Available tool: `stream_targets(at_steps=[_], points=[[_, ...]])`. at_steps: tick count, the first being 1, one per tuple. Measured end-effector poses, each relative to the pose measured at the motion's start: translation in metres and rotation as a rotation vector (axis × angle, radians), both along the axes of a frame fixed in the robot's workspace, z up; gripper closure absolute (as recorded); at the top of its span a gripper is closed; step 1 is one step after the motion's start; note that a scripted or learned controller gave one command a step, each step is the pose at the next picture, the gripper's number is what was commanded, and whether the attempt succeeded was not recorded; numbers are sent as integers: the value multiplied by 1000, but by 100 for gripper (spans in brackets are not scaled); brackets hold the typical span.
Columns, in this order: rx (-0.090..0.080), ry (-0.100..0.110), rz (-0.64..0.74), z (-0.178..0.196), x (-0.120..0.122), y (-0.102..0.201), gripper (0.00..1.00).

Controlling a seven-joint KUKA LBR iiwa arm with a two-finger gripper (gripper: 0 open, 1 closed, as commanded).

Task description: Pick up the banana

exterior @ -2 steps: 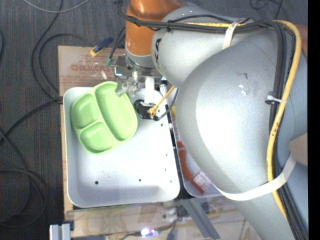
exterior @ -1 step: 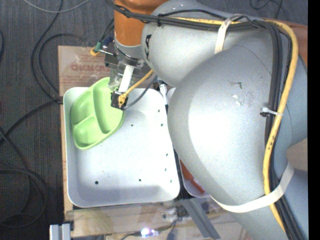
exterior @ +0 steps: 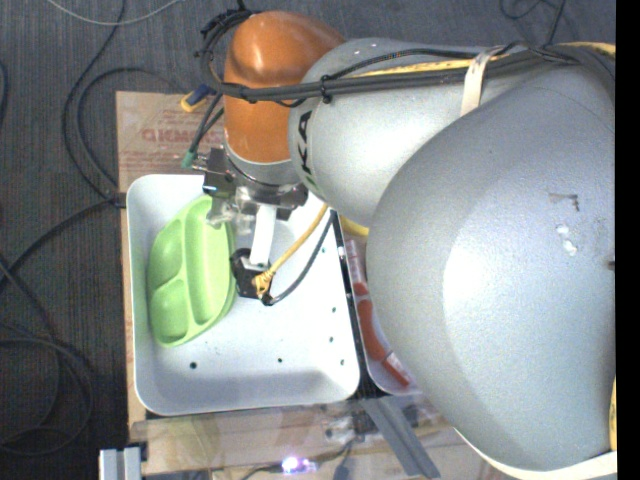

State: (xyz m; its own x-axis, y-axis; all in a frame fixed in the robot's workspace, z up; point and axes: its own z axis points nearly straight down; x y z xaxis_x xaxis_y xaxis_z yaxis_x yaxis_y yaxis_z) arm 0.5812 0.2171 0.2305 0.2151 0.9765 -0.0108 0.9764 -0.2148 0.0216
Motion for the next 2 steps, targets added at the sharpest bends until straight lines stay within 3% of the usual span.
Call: stream_targets(at_steps=[1,2], points=[[5,31,241,154,-21,-5,100],[6,34,490,69,-45,6,100]])
